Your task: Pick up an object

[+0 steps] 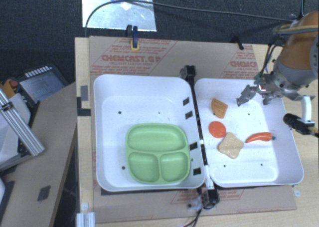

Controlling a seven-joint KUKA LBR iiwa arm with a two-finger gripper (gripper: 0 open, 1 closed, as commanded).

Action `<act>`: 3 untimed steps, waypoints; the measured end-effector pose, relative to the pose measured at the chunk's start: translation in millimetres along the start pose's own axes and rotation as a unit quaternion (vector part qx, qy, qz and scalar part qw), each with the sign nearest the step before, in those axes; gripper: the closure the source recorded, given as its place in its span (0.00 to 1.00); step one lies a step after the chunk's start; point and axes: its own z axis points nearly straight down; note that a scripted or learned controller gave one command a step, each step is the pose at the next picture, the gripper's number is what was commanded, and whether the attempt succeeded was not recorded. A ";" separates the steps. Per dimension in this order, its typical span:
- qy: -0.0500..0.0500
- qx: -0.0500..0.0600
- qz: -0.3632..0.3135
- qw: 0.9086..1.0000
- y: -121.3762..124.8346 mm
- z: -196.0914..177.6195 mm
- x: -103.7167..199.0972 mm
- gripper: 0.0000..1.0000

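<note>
Nearest the camera sat the green divided plate (157,152), three compartments, in the front part of the left bin (107,121), close to the front wall. Rest of that bin floor was bare white.

Moving right, past the black clips on the seam between the two bins, the right bin (284,171) held four small items. A tan-orange chunk (219,107) lay toward the back, near the seam. Just in front of it was a red-orange round piece (217,129). A beige bread-like piece (231,145) touched or nearly touched the round one at its front-right. Right of those, an orange carrot-shaped piece (258,137) lay on its side, slightly tilted, apart from the beige piece.

My gripper (260,93) hung over the back right part of the right bin, above the floor, right of the tan-orange chunk and behind the carrot-shaped piece. Two grey fingers (245,96) showed spread apart, so I read it as open. Nothing was between them, nothing touched. All four items lay loose on the bin floor, none lifted. My wrist with the orange band (298,51) came in from the right edge above the bin's back corner.

Brown cardboard (164,54) lay under both bins.
</note>
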 end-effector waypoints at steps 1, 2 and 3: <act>0.000 0.000 -0.001 1.000 7.4 59.4 1.7 0.00; -0.001 -0.001 -0.001 1.000 8.3 89.6 1.9 0.00; -0.001 -0.003 -0.002 1.000 9.5 77.3 1.9 1.00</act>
